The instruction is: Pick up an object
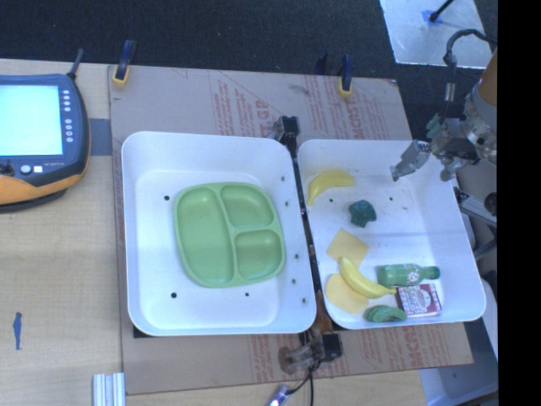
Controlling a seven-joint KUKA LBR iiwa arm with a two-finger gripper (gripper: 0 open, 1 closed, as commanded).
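White plastic all round: two shallow bins are set side by side on a cardboard sheet (254, 108). A green divided plate (228, 233) is laid flat in the left bin (144, 227). The right bin (456, 252) is loaded with small stuff: a yellow banana piece (328, 182) near the top left, a dark green lump (363, 212) just below it, a yellow cheese slice (347, 247), another banana (362, 279) laid over a yellow disc (341, 296), a green bottle (407, 274), a red-and-white carton (419, 299) and a green leafy bit (385, 314). The gripper (423, 161) is held over the bin's upper right corner, well apart from everything. Nothing is seen between its fingers; whether the jaws are spread or pressed together can't be told.
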